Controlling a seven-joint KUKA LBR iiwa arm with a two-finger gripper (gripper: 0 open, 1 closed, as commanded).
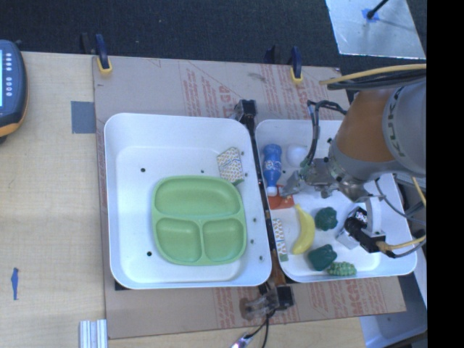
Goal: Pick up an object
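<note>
Arm (377,133) covering right bin's (290,267) far corner; device (11,85) cut by left edge

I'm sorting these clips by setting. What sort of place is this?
Likely a robot lab bench: two white bins on clamped cardboard, toy food like a banana, and a grey arm reaching in.

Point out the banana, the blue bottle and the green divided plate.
banana (305,230), camera view, middle of its curved body.
blue bottle (272,164), camera view, its blue body.
green divided plate (197,196), camera view, floor of its long compartment.
</note>
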